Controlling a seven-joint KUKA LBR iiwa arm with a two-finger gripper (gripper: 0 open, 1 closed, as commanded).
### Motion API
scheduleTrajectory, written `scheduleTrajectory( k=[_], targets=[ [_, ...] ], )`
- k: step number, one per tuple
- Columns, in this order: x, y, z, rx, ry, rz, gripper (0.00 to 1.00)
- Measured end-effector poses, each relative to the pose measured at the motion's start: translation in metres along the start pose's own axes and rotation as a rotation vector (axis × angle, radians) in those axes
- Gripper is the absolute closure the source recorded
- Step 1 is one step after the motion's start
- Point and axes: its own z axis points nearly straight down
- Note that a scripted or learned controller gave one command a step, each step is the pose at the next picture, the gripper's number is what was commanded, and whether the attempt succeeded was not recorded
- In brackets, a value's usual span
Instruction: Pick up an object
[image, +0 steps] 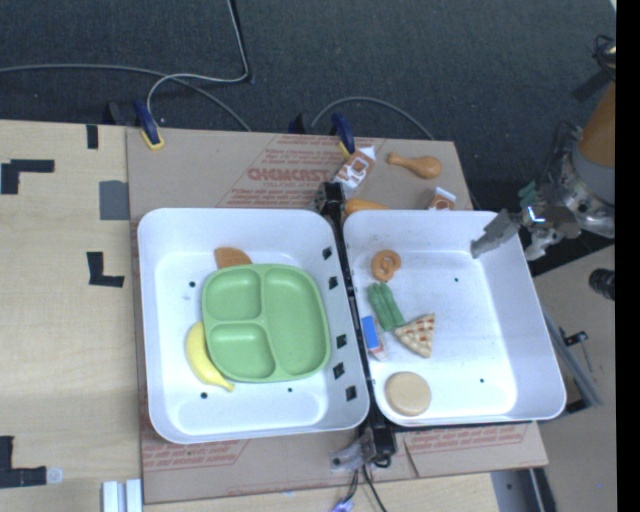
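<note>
Brown cardboard covers the bench under two shallow white bins, with dark carpet and loose cables beyond it. In the left bin a green divided plate lies over a yellow banana at its lower left and an orange piece at its top edge. The right bin holds an orange round toy, a green vegetable piece, a small blue item, a pizza slice and a tan round bun, all grouped in its left half. The gripper hangs over the right bin's upper right rim, well apart from those toys, nothing between its fingers. Whether the fingers are spread or pressed together cannot be told. A toy drumstick lies on the cardboard behind the bins.
</note>
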Motion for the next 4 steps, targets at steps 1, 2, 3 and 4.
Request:
scheduleTrajectory(
  k=[1,2,3,4],
  targets=[
    [0.039,-0.049,0.172,0.001,0.001,0.0,0.0],
    [0.085,0.033,0.186,-0.016,-0.001,0.0,0.0],
    [0.084,0.092,0.19,0.008,-0.008,0.002,0.0],
    [0.069,0.043,0.191,-0.003,-0.002,0.0,0.0]
  ],
)
